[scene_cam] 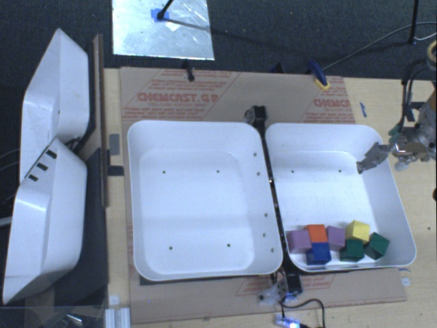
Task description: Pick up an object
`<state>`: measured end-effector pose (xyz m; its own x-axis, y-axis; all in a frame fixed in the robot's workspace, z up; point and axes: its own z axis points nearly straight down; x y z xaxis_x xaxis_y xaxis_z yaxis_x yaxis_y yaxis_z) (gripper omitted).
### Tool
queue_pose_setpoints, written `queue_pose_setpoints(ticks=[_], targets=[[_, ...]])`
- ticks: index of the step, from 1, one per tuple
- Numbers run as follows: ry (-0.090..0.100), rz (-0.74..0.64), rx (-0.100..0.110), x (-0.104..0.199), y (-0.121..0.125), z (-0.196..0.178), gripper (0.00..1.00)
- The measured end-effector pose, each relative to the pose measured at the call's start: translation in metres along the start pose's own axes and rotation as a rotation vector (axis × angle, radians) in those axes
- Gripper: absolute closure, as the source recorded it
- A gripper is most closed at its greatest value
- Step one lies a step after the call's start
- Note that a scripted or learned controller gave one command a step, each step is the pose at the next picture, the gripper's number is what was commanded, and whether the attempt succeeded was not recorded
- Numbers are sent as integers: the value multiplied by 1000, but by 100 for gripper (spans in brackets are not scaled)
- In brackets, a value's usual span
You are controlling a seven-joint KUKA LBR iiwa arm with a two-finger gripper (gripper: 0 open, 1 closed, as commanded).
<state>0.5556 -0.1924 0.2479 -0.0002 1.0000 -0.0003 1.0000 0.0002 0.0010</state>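
Camera view read "CHEMCAST" on the cardboard (179, 96) under both bins. Jaws (371, 158) hung over the right bin's (403, 224) far rim; their state was unclear.

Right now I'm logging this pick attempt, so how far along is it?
Nothing looks picked yet. The blocks, among them the orange block, yellow block and blue block, all lie clustered at the near edge of the right bin. The gripper sits at that bin's far right rim, apart from them. Left: reach the cluster, grasp a block and lift it.
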Motion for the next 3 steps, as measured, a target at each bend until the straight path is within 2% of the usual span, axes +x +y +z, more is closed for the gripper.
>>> queue_pose_setpoints(ticks=[1,2,3], targets=[[1,1,5,15,-56,48,0],[0,0,-1,15,-55,36,100],[-1,0,0,-19,2,39,100]])
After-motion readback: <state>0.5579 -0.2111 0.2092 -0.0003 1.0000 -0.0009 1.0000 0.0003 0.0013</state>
